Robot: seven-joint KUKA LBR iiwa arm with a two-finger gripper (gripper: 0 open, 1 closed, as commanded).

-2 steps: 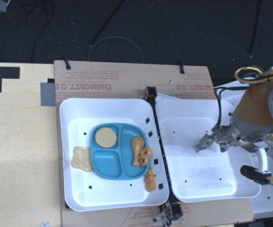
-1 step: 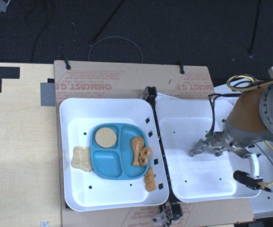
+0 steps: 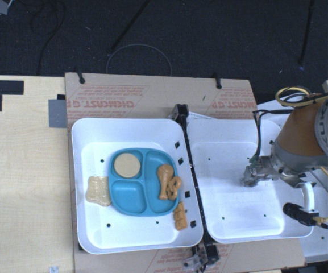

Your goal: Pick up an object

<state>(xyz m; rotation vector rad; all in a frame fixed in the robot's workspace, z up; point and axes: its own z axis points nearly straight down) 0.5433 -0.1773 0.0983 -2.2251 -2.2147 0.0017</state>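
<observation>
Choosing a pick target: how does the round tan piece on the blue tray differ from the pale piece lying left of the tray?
The round tan disc sits inside an upper compartment of the blue tray; the pale lumpy piece lies on the left bin floor beside the tray's left edge. The disc is a smooth circle, the pale piece irregular and lighter. Both are in the left bin, away from the gripper.
</observation>
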